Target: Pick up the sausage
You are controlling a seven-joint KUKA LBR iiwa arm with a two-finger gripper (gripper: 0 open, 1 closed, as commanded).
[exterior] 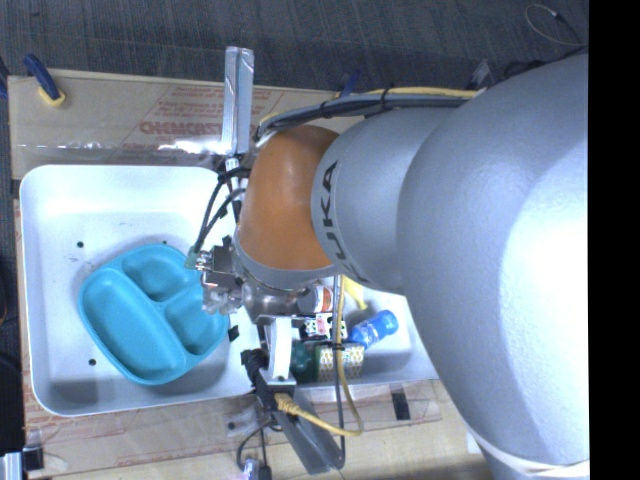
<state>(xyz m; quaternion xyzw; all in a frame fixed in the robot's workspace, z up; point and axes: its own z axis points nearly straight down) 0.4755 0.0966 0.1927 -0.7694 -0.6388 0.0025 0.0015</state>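
Observation:
The grey arm with its orange band [285, 203] reaches in from the right and covers most of the right bin [400, 360]. The gripper [252, 306] hangs below the wrist, over the divider between the two bins, close to the right edge of a blue divided tray [150, 313]. The wrist blocks the view of what lies under the gripper. The sausage is hidden from this view.
The blue divided tray lies in the left bin [60, 228], toward its front. A blue bottle [374, 327] and a dark green can [322, 361] lie in the visible strip of the right bin. A metal post [238, 103] stands behind the bins.

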